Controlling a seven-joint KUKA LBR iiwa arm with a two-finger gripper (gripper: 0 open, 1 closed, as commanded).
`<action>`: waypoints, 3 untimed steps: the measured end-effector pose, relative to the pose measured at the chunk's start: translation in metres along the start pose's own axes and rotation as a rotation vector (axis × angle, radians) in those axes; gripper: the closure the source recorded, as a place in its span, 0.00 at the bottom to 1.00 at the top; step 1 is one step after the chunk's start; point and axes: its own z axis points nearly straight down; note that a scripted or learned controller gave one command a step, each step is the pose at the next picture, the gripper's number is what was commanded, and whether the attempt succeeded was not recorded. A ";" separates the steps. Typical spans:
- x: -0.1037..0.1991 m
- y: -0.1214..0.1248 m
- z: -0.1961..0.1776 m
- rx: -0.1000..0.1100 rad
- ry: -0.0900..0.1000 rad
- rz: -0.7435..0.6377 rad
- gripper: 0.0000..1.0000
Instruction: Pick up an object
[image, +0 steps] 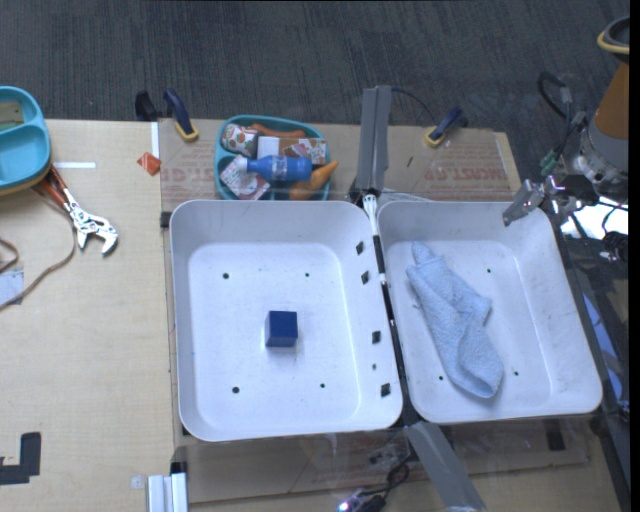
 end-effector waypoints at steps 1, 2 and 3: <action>0.001 -0.031 0.069 0.004 0.005 0.101 0.00; 0.028 -0.074 0.040 0.001 0.001 0.287 0.00; 0.009 -0.051 0.029 0.000 -0.001 0.443 0.00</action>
